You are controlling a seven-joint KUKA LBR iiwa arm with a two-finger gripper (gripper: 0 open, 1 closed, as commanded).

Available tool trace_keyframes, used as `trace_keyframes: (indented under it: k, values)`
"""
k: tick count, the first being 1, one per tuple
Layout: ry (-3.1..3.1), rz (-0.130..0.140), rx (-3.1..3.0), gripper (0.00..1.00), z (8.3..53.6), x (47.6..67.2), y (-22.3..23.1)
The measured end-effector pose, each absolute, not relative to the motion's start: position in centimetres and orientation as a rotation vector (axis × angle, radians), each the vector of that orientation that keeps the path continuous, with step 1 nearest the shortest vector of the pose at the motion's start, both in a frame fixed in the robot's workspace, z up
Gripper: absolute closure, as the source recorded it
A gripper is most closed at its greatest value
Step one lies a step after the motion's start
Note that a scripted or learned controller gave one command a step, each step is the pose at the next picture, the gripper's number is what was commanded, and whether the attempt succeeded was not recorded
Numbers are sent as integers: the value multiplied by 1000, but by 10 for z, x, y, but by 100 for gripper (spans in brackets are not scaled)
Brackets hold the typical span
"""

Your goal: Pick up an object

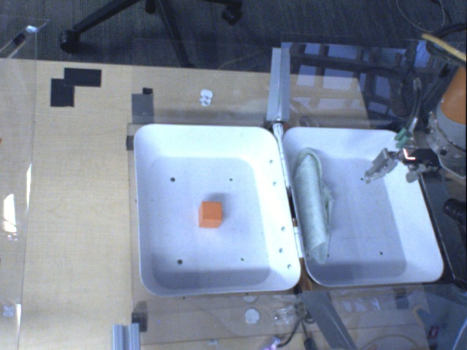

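A small orange cube [211,214] sits near the middle of the left white bin [157,195]. A rolled grey-green cloth [312,206] lies lengthwise along the left side of the right white bin [416,265]. My gripper [381,167] hangs over the upper right part of the right bin, to the right of the cloth and apart from it. The grey arm with its orange band [454,104] comes in from the right edge. I see nothing held in the gripper.
A metal divider post [276,86] stands behind the seam between the bins. Black tape marks [73,84] lie on the wooden bench at the back left. An office chair base [157,6] stands on the floor beyond the bench.
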State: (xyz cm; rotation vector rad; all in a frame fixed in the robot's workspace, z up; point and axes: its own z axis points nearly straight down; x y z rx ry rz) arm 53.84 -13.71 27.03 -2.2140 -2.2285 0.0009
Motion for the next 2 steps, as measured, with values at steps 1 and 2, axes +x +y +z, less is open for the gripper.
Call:
trace_keyframes:
  k: [1, 2]
  values:
    - [-2420, 0, -2001, 0, 102, 574, -163]
    - [-2426, -4, -2000, 100, 112, 576, -162]
